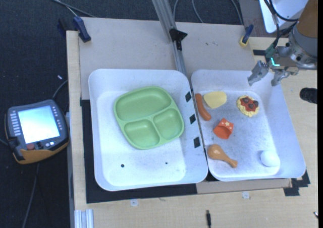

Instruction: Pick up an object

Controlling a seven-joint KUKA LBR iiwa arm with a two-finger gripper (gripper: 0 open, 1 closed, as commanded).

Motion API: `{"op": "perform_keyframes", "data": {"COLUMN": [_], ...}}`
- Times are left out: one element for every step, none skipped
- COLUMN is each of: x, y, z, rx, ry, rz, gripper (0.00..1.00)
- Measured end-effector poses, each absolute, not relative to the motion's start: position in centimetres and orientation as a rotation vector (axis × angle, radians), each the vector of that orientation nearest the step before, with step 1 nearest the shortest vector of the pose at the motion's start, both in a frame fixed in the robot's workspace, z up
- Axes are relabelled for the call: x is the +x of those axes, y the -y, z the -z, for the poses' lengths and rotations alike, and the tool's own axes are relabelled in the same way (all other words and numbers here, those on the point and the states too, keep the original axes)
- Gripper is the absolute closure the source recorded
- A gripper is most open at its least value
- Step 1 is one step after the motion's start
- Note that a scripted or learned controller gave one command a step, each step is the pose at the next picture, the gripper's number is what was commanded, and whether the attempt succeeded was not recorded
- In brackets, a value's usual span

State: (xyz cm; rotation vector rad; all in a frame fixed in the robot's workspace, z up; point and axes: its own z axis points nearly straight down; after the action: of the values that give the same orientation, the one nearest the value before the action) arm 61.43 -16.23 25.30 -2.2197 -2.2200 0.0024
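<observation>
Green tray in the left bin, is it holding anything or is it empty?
Empty. All three compartments of the green tray show bare green. The toy foods, such as the hot dog and drumstick, lie in the right bin.

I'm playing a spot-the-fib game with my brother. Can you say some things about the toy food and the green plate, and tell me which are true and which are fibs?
1. The green plate sits in the left bin. True.
2. The hot dog lies on the green plate. False: it lies in the right bin, next to the yellow cheese.
3. The gripper is holding the chicken leg. False: the gripper is open over the right bin's far edge, and the chicken leg lies near the front.
4. A white egg rests in the right bin's front corner. True.
5. The little pizza is in the same bin as the red block. True.
</observation>
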Motion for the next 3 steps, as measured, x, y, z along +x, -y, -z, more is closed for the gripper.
{"op": "perform_keyframes", "data": {"x": [61.5, 61.5, 61.4], "y": [16.2, 16.6, 16.4], "z": [-25.4, -19.1, -14.9], "rx": [-2.220, -2.217, -2.217], "ry": [2.222, 2.216, 2.218], "rz": [-0.001, -0.006, -0.005], "gripper": [0.00, 0.00, 0.00]}}
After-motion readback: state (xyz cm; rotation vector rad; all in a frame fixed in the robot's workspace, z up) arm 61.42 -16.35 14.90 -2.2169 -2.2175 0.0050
